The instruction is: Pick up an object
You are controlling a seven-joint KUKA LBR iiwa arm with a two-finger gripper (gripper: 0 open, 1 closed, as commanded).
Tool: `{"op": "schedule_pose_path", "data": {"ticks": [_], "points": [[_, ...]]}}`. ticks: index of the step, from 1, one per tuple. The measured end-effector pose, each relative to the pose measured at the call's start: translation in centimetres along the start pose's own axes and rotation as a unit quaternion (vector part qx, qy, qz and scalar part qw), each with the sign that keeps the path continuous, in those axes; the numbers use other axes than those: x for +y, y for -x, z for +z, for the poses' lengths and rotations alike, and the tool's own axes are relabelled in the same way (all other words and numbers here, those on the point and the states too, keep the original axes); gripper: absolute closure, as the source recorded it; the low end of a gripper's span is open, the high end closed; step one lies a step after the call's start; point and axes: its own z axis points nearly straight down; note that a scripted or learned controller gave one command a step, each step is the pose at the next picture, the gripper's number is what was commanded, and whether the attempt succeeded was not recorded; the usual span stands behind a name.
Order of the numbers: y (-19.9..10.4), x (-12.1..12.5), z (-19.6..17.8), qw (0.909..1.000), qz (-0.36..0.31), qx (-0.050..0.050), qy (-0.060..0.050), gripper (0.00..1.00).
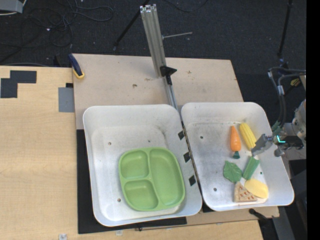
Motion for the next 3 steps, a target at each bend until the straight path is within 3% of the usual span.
{"op": "schedule_pose_path", "data": {"ticks": [1, 3], "points": [[0.0, 0.0, -0.1, 1.0000, 0.000, 0.000, 0.001, 0.00], [0.1, 0.2, 8.7, 1.0000, 0.000, 0.001, -0.002, 0.00]]}}
